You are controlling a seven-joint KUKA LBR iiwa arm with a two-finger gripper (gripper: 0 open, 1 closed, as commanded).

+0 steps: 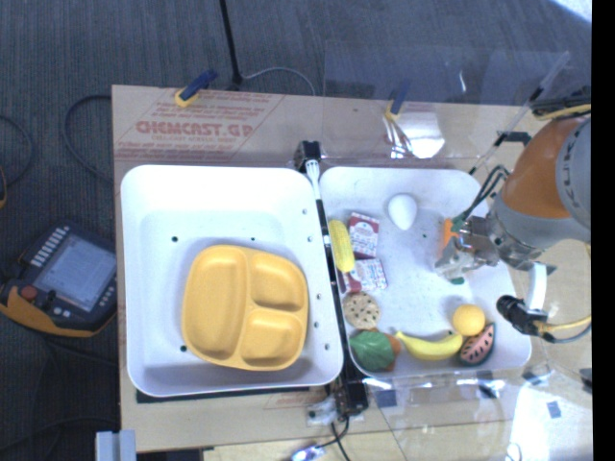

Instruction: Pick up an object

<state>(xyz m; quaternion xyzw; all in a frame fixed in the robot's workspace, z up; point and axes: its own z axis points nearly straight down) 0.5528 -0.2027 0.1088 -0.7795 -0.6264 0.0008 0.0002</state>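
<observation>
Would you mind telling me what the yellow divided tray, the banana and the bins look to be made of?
The yellow tray looks like moulded plastic: uniform colour, rounded compartments, soft sheen. The banana seems a plastic toy, judging by its smooth, even yellow surface, though this is not certain. The bins, left and right, appear to be white plastic with glossy, rounded rims.

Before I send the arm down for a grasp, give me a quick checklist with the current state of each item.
1. Gripper is over the right bin: ok.
2. Something held between the fingers: cannot tell; the view blurs there.
3. Target directly under the gripper: not ok; bare bin floor shows around it.
4. Nearest items apart from the gripper: ok; white egg and orange sit clear of it.
5. Banana free to lift: not ok; it touches the watermelon slice and the orange.
</observation>
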